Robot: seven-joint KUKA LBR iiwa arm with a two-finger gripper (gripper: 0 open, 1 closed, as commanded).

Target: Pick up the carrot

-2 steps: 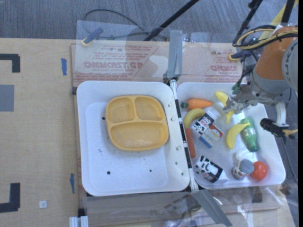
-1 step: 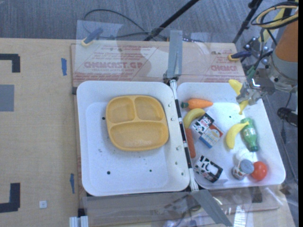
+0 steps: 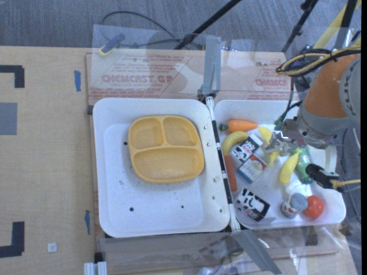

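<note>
The carrot [image 3: 243, 124], orange with a green end, lies near the far left of the right bin [image 3: 335, 213], beside a yellow banana [image 3: 231, 141]. The gripper [image 3: 280, 143] hangs low over the middle of that bin, to the right of the carrot and apart from it, above a second yellow banana [image 3: 289, 166]. The grey wrist and orange band of the arm [image 3: 328, 99] hide the bin's right part.
A small cow-print carton [image 3: 245, 149] and a blue-and-white carton [image 3: 252, 168] lie between carrot and gripper. A long red-orange piece [image 3: 230, 174] lies along the bin's left wall. A black-and-white box [image 3: 253, 204], a can [image 3: 293, 203] and a red tomato [image 3: 314, 207] sit near the front. The left bin [image 3: 109, 171] holds a yellow divided plate [image 3: 166, 149].
</note>
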